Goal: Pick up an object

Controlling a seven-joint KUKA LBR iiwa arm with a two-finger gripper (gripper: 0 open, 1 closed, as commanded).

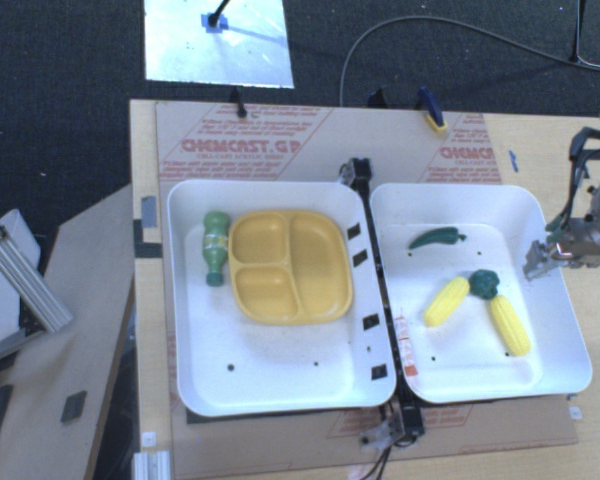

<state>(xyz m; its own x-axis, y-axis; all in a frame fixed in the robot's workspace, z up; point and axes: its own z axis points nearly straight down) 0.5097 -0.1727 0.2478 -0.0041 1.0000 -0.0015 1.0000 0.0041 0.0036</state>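
Toy foods lie in two white bins while the robot's jaws (542, 260) hover at the right bin's edge.

In the right bin (555, 363), two yellow corn cobs (446, 301) (510, 325) flank a green broccoli piece (484, 284), with a green pepper (436, 237) at their 11 o'clock. The jaws sit at 3 o'clock of the pepper, over the bin's rim, holding nothing; their opening cannot be made out. The left bin (195, 358) holds a yellow divided plate (288, 266) and, at its 9 o'clock, a green bottle (215, 247).

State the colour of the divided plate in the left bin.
The divided plate is yellow, seen clearly in the camera view.
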